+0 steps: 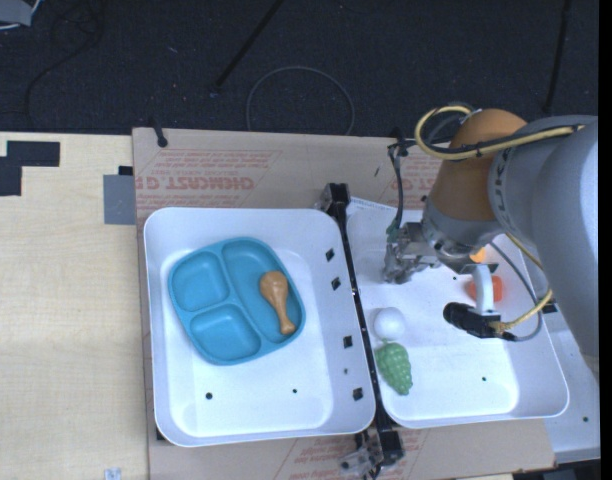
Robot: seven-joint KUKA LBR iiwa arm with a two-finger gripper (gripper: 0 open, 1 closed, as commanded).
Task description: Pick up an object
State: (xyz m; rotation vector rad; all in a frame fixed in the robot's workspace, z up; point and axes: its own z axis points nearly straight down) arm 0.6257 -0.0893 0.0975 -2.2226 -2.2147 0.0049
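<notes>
In the right bin (pixel 531 393), a bumpy green thing (pixel 394 367) is seen closest to the camera, by the wall between the 2 bins. Just behind it lies a small white ball (pixel 389 322), near it but maybe not touching. Further back the gripper (pixel 399 266) is found, low over the bin floor at the far left part of that bin. Whether it is open or closed cannot be told, and nothing is seen held in it.

The ball lies straight toward the camera from the gripper, a short way off, so it is likely the easiest thing to pick. A small orange and white thing (pixel 483 288) sits to the right, under the arm. In the left bin (pixel 186 408), a toy drumstick (pixel 278 299) is laid on a blue tray (pixel 201 293).
</notes>
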